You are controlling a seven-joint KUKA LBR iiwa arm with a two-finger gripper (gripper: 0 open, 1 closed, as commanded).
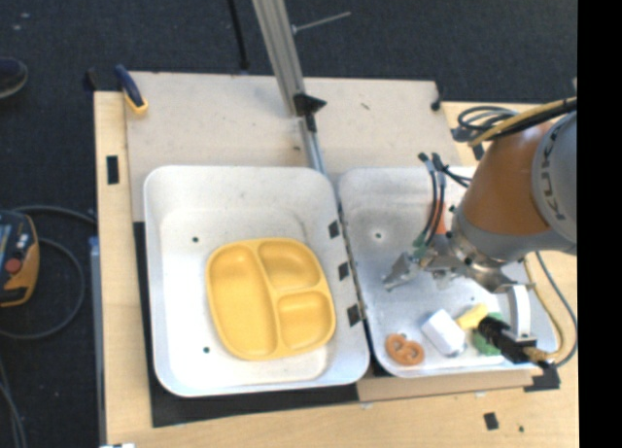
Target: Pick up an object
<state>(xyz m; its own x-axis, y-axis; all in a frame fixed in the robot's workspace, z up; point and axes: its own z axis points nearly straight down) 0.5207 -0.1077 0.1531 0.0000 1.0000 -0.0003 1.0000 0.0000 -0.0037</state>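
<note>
My gripper hangs over the middle of the right bin, below the arm's orange band and grey wrist. Nothing shows in its grasp. Near the bin's front edge lie an orange pretzel-shaped piece, a white block, a small yellow piece and a green piece. They are below and to the right of the gripper, apart from it. The wrist hides part of the bin's right side.
The left bin holds a yellow divided plate. A metal post rises behind the bins. Cables run along the arm at the right. A blue-and-yellow tool lies at the bench's far left corner.
</note>
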